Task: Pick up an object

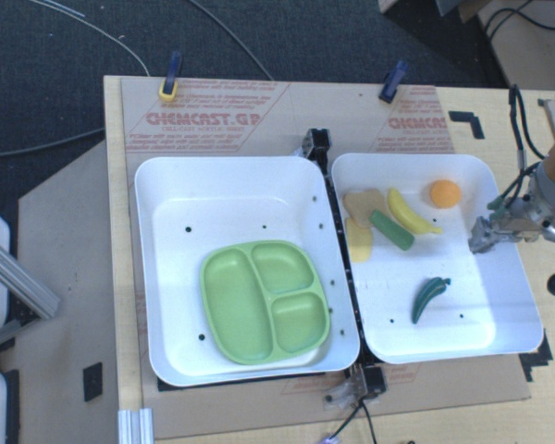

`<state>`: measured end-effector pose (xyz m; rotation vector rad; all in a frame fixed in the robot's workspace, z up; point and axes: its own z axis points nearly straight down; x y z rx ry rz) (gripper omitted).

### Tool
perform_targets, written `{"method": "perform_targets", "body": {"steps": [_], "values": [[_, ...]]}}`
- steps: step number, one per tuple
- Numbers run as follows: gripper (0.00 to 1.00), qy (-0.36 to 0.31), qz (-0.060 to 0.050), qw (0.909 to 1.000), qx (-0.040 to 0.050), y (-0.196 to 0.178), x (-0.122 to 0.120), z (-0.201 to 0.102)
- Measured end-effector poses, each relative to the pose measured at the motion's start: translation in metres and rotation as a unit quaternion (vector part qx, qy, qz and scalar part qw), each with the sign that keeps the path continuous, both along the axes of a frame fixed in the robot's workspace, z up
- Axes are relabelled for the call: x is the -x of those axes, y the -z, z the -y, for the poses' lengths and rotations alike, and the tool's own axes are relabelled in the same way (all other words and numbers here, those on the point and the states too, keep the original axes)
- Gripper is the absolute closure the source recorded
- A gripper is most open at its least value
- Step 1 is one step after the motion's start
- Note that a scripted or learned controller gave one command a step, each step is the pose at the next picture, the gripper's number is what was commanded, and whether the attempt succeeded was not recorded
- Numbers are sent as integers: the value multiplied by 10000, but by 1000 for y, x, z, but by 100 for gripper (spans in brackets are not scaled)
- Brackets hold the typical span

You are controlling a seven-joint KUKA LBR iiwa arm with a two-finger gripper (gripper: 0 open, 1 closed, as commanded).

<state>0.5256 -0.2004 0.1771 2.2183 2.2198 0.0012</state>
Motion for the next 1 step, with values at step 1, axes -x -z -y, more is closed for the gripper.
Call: {"method": "perform_targets", "body": {"steps": [1], "values": [[100, -4, 9, 10000, 6, -37, -1, 0]]}}
